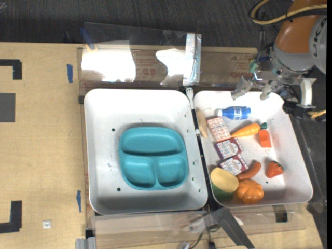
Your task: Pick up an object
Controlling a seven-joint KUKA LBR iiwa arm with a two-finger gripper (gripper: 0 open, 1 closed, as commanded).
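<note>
The right bin (298, 154) holds a blue and white bottle (233, 112), a carrot (246, 130), a small orange-red block (264, 138), a red pepper (274, 169), a brown sausage (249, 170), an orange pumpkin (250, 190), a yellow-green cup (223, 183) and three patterned cartons (227, 148). My gripper (252, 92) hangs over the back edge of this bin, just above and behind the bottle. It is open, and nothing sits between its fingers.
The left bin (98, 139) holds a teal divided plate (153, 156). A clear plastic sheet (140, 61) stands behind the bins. Yellow cable loops (270, 9) hang by the arm at the upper right.
</note>
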